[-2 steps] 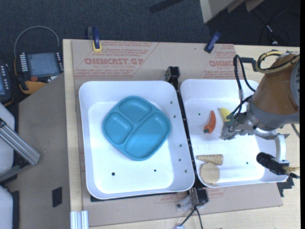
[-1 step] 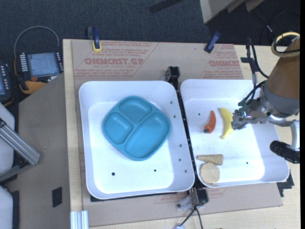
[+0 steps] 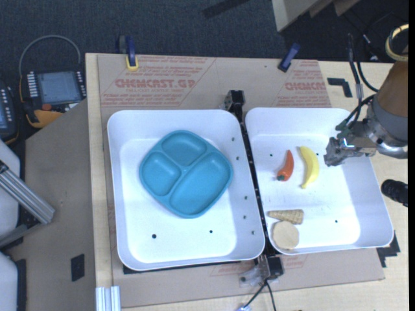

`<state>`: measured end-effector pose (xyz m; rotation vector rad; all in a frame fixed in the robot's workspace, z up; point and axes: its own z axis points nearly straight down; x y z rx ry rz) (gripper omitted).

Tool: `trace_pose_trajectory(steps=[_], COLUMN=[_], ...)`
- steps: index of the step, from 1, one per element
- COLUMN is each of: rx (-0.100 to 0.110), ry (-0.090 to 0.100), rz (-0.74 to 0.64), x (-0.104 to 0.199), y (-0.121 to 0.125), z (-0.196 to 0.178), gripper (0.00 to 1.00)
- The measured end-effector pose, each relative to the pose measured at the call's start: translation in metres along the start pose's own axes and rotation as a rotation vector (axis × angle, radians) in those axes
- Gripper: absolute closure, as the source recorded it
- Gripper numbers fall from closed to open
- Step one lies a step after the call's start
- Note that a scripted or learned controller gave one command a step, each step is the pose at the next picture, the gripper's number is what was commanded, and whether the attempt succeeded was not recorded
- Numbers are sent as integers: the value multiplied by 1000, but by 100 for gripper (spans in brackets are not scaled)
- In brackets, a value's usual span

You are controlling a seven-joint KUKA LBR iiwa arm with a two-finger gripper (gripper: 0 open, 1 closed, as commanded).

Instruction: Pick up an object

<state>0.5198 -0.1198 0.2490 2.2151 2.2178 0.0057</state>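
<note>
Cookie [image 3: 285, 235] below banana [image 3: 309, 166], gripper [image 3: 340, 149] beside

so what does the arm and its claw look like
The arm enters from the right: an orange-brown section above a rounded grey wrist. Black cables loop along it toward the claw, a small, blocky piece of dark grey metal.

The bench [image 3: 194, 76] bears two white bins [image 3: 130, 173] side by side.
</note>
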Motion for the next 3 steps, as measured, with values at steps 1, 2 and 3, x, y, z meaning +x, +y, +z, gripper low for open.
trace_pose_trajectory(steps=[1,2,3], rx=[4,6,6], ry=[4,4,3], rz=[-6,-6,-5], x=[60,120,178], y=[18,23,41], z=[-1,-1,14], gripper=[100,100,100])
